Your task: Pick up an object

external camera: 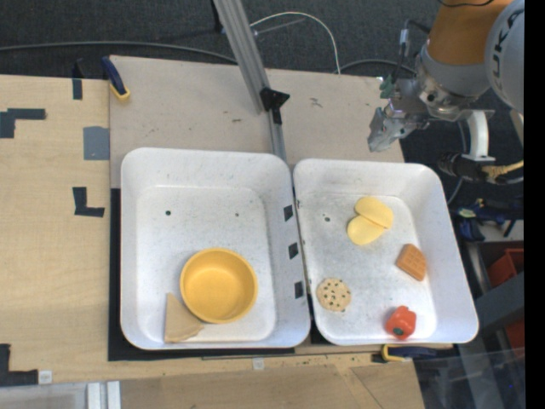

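The gripper (385,135) hangs above the right bin's (430,180) far edge; its grip state cannot be told. No writing is legible.

Only one piece of lettering could be read: large dark capitals on the grey casing of the arm (511,37), up and to the right of the jaws, just under the orange band (464,15). The letters ran vertically and were cut by the frame's edge; what showed looked like "KU", the start of the maker's name. Nothing else in view carried text, numbers, labels or signs that could be read.
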Controlling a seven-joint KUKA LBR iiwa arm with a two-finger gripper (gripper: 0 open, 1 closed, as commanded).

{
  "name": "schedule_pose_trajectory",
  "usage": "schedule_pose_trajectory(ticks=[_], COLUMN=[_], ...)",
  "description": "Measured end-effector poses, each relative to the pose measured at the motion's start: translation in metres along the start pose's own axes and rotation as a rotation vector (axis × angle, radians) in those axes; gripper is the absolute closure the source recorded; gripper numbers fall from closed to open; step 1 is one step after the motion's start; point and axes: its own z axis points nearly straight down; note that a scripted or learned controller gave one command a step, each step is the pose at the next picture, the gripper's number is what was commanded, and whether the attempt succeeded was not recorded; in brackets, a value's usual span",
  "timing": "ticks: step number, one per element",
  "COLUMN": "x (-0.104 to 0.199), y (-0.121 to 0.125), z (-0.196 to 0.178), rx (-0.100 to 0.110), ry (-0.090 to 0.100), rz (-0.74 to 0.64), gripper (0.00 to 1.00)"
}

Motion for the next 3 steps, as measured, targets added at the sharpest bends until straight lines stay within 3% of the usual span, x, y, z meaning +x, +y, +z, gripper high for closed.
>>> schedule_pose_trajectory(ticks=[3], x=[0.142], y=[-0.095], z=[0.041], rx=[0.005], ry=[0.0], rz=[-0.001], gripper=[1.0])
